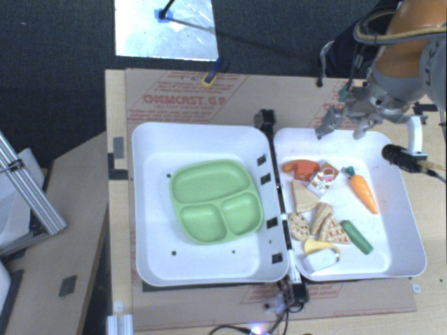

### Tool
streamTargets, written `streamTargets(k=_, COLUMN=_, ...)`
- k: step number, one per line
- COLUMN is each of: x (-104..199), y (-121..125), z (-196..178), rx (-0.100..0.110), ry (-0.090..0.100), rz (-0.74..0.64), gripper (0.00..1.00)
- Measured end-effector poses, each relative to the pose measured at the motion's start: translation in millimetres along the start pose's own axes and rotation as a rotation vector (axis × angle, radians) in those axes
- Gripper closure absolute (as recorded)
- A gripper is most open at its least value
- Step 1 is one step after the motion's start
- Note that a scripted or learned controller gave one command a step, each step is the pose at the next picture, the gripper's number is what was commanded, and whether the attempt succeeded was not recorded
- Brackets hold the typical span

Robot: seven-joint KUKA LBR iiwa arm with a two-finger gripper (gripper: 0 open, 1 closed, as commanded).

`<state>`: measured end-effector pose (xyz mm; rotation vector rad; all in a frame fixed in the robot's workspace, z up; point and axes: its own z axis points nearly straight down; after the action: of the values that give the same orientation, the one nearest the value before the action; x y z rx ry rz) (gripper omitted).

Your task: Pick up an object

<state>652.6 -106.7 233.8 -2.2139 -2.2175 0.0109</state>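
The right white bin holds toy food: a red piece, a small white and red carton, an orange carrot, a green pickle, a tan wedge, waffle and cookie pieces, and a yellow and white item at the front. My gripper hangs over the back edge of this bin, above and behind the objects. Its two fingers are spread apart with nothing between them.
The left white bin carries a green three-compartment tray. A black divider runs between the bins. A shiny foil sheet lies behind the bench. The arm's orange band is at the upper right.
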Motion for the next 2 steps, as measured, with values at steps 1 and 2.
streamTargets(k=1, x=0, y=2, z=-8, rx=-0.012, ry=-0.001, rz=-0.002, gripper=0.00)
streamTargets(k=2, x=-8, y=9, z=46, rx=-0.009, ry=-0.001, rz=0.001, gripper=0.00)
